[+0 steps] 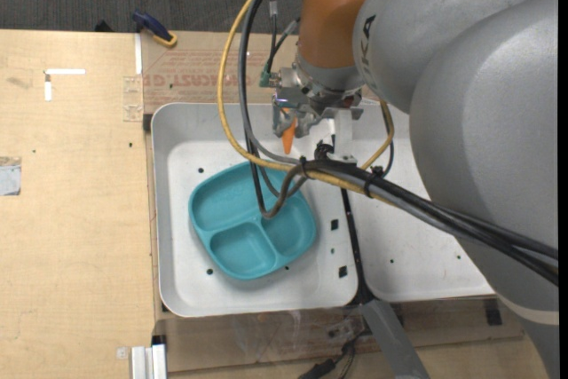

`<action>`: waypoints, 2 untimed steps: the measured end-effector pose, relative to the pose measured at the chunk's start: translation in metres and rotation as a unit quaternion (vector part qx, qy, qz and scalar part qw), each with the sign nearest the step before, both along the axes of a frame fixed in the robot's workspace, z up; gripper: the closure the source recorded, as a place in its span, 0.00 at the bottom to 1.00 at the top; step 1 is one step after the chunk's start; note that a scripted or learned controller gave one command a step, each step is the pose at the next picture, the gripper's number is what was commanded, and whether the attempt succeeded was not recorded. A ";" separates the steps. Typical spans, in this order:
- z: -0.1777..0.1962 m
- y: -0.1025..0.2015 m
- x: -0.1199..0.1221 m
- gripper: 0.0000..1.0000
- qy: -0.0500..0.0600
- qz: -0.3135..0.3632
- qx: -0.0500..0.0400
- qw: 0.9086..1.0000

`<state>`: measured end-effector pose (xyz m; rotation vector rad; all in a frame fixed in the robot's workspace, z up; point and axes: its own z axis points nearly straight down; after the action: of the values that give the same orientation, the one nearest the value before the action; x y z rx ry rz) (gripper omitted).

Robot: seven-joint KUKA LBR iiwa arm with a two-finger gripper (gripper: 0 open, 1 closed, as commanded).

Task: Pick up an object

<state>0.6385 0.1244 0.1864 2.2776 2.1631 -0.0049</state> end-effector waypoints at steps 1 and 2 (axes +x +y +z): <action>-0.033 0.070 -0.039 1.00 0.001 0.037 0.000 0.999; 0.041 0.009 -0.016 1.00 -0.001 0.055 0.000 0.998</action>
<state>0.6223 0.1333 0.2276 2.1537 2.2842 -0.0042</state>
